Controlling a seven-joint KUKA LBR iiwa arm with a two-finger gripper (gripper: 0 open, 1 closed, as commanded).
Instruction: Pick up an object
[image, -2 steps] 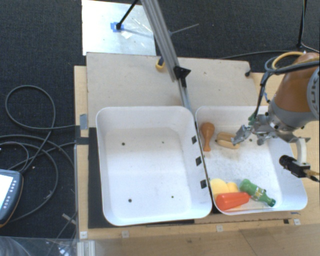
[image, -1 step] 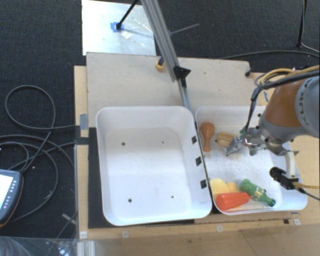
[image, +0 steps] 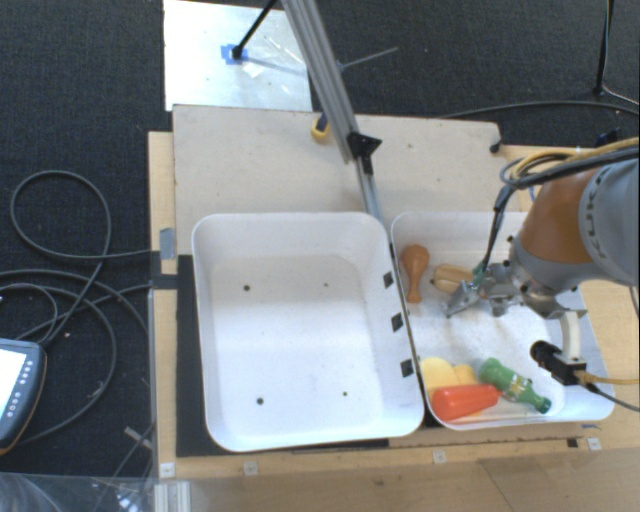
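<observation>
The arm (image: 570, 225) reaches in from three o'clock and its gripper (image: 470, 297) hangs low over the right bin (image: 590, 405), close to the bin's middle. The metal jaws point toward nine o'clock, but at this slant I cannot tell how far apart they stand, and nothing can be seen between them, so no grasp can be claimed.

Every candidate lies in that right bin. A brown wooden spoon (image: 414, 270) sits at the bin's ten o'clock, near the divider between the bins. A small tan block (image: 450, 274) lies just beside it, at the very tips of the jaws, touching or nearly so; which of the two cannot be made out. Down at six o'clock are a yellow piece (image: 440, 373), a red pepper (image: 465, 402) lying across its lower edge, and a green bottle (image: 512, 384) tilted toward four o'clock, all well apart from the jaws.

The left bin (image: 215, 235) on the counter (image: 260, 160) plays no part here.

As a judgement: the approach looks made, probably toward the tan block, but the pick itself is not yet done. Closing, lifting and carrying clear all remain.
</observation>
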